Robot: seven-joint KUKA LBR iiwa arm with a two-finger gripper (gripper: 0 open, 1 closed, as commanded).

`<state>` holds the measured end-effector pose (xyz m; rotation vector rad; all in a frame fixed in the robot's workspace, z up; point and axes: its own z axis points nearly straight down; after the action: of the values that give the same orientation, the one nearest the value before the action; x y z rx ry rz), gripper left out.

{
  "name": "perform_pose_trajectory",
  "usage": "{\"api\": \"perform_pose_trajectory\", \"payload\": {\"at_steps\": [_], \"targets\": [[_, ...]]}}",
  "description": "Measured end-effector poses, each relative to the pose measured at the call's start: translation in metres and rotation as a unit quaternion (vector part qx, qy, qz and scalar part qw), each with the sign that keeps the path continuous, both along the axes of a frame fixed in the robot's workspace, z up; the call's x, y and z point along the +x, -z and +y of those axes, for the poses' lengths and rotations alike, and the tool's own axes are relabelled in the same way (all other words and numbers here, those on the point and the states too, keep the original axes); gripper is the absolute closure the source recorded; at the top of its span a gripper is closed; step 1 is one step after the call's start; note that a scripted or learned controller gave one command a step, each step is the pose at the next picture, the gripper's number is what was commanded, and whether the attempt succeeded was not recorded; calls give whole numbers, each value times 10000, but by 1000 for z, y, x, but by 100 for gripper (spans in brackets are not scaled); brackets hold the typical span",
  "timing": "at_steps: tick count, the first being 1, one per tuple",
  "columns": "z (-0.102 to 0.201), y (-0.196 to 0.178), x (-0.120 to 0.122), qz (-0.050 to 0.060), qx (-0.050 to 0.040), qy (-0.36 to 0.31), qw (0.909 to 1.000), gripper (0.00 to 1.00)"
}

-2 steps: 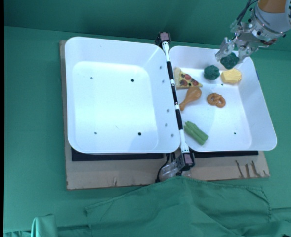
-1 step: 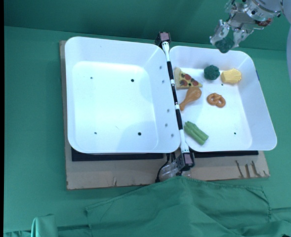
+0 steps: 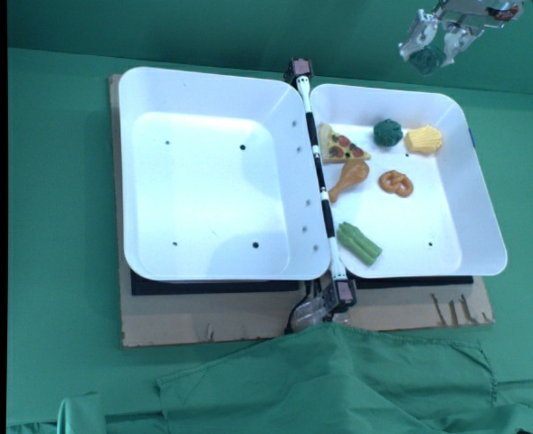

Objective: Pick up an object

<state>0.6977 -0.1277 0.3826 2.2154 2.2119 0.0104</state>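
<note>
My gripper hangs high above the far edge of the right bin, over the green bench. A small dark green lump sits between its fingers, and the gripper is shut on it. In the right bin lie a pizza slice, a dark green broccoli-like piece, a yellow piece, an orange pretzel, a brown drumstick and a green asparagus bundle.
The left bin stands beside the right one, with a black-and-white divider bar between them. Both rest on a cardboard sheet. Crumpled green cloth lies at the front.
</note>
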Motion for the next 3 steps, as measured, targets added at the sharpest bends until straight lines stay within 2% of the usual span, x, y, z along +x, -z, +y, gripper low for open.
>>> {"api": "perform_pose_trajectory", "payload": {"at_steps": [1,2,3], "targets": [[-16,-23,-5,21,-4,13,10000,100],[-44,-36,-35,43,4,23,10000,100],[10,-14,-28,52,15,-17,10000,100]]}}
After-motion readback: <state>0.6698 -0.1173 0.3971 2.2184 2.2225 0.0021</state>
